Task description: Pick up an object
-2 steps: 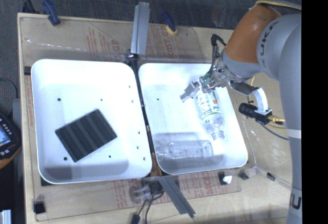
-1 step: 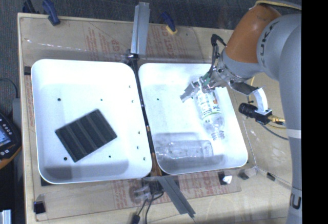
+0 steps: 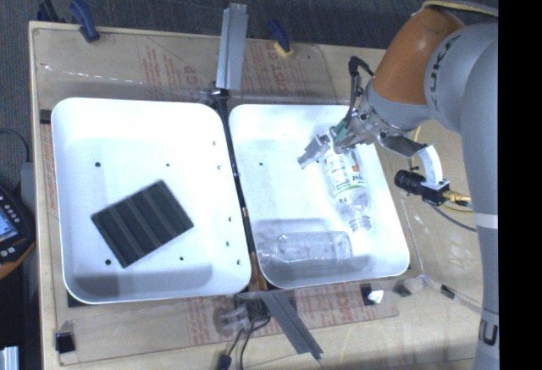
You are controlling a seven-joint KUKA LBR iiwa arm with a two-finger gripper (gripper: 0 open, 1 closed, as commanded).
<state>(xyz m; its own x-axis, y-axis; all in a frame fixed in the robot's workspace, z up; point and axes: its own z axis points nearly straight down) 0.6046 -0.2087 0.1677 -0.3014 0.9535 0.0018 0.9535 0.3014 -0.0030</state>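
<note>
Lying just below gripper [image 3: 324, 146]: bottle [image 3: 348, 182].

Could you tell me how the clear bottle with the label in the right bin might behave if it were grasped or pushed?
The bottle lies on its side, so a push would probably roll it. It looks like clear, thin plastic, likely light and slippery.

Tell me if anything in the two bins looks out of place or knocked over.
Both clear plastic bottles lie on their sides in the right bin: the labelled bottle under the gripper, the other bottle along the near wall. The dark ribbed panel lies askew in the left bin.
</note>
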